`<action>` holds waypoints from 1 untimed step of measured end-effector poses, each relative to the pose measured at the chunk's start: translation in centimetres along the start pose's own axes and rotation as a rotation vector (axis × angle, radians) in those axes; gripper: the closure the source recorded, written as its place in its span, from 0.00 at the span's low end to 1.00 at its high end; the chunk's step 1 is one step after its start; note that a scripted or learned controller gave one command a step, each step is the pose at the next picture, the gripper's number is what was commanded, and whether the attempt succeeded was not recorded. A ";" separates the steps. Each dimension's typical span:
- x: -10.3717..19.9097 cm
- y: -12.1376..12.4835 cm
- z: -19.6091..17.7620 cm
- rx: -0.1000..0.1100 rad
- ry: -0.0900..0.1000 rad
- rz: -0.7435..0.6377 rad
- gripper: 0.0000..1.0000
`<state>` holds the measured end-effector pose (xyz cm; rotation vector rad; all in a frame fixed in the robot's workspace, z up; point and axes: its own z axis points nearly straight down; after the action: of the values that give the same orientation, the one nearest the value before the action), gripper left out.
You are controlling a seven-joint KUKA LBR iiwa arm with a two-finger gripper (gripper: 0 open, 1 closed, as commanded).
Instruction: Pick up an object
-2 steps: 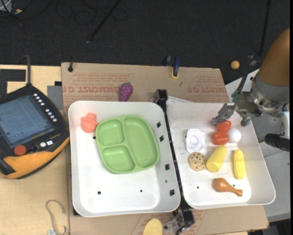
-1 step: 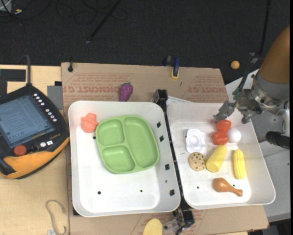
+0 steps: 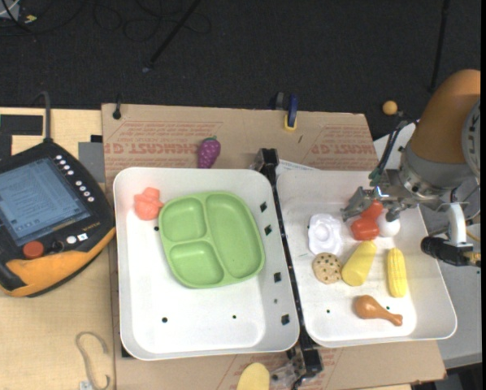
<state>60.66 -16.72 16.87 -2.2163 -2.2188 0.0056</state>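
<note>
Down over the right bin (image 3: pixel 426 319) the arm (image 3: pixel 446 128) leans in from the right, its orange band bright above the wrist, and the gripper (image 3: pixel 371 210) sits low near the back of that bin, right on top of a red toy (image 3: pixel 365 226). The red piece lies directly under the fingertips and seems to be touching them, but whether the jaws are apart, together or actually clamped on it, I cannot tell; the metal and the toy blur into each other there. Just left of the red toy lies a white lumpy piece (image 3: pixel 324 232), and below that a chocolate-chip cookie (image 3: pixel 327 268). Beside the cookie, touching or nearly so, a pale yellow chunk (image 3: pixel 358 265) lies tilted, its upper end just under the red toy. To the right, a corn cob (image 3: pixel 397 271) lies lengthwise, and nearer the front a brown drumstick (image 3: pixel 377 309) lies on its side. Over in the left bin (image 3: pixel 186 331) there is a green divided plate (image 3: pixel 210 239) with three compartments, and a pink toy (image 3: pixel 147 204) rests by the back left corner, just beside the plate. Behind the bins, on the cardboard, lies a purple bunch of grapes (image 3: pixel 209 151). Off to the far left on the bench rests a control pendant (image 3: pixel 40 210), and a yellow object (image 3: pixel 253 376) peeks in at the front edge.
</note>
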 end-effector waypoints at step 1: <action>-0.3 -0.6 6.0 -0.001 0.000 0.001 0.00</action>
<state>59.98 -17.04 10.90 -2.2173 -2.2186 0.0051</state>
